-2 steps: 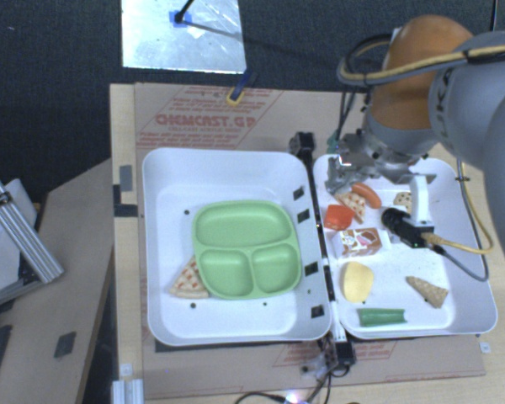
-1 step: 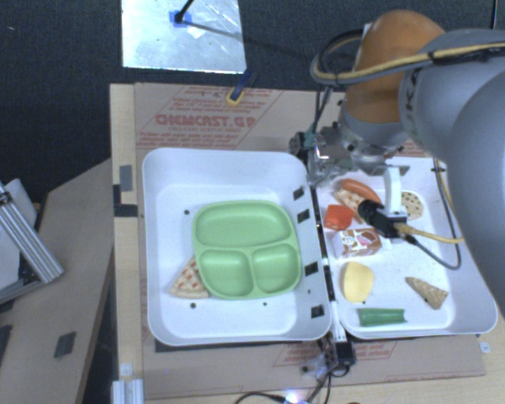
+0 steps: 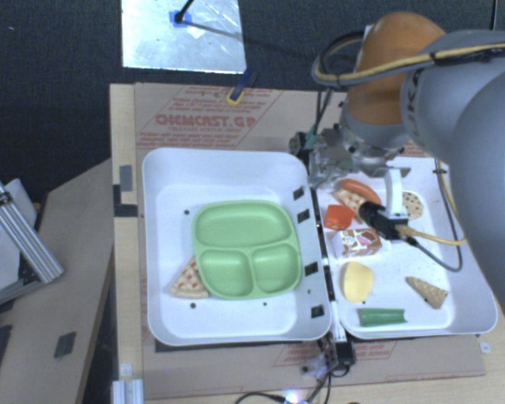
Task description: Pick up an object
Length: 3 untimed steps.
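Note:
My gripper hangs over the far left corner of the right bin, below the orange band of the arm. Close beside it on the bin floor lie a red sausage-like piece, a pizza-like slice and an orange-red block. Further toward the front sit a red-and-white item, a yellow oval piece, a green bean-like stick, a tan wedge and a speckled cookie. Nothing is visibly held.
The left bin holds a green divided plate and a waffle-patterned wedge against the plate's left front corner. A black fitting with a yellow cable hangs off the arm over the right bin. The grey arm covers the bin's far right.

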Each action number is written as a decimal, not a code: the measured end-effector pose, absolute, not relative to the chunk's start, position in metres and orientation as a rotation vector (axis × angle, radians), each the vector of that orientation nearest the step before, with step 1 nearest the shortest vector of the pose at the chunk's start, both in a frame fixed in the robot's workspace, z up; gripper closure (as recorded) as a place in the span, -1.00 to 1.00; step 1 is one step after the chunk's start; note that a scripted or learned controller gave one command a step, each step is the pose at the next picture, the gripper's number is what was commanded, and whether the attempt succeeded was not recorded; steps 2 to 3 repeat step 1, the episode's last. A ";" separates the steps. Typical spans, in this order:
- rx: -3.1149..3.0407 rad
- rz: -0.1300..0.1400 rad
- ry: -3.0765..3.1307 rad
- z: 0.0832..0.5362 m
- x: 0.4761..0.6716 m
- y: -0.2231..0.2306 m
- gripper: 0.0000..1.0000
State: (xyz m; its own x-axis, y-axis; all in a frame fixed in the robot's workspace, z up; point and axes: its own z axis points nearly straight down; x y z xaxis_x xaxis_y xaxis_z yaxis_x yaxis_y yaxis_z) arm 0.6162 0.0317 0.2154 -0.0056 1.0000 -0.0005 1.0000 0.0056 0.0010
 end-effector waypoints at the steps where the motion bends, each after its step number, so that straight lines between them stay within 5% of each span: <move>1: 2.212 0.003 2.227 0.218 0.621 0.032 1.00; 3: 2.212 0.003 2.227 0.218 0.621 0.032 1.00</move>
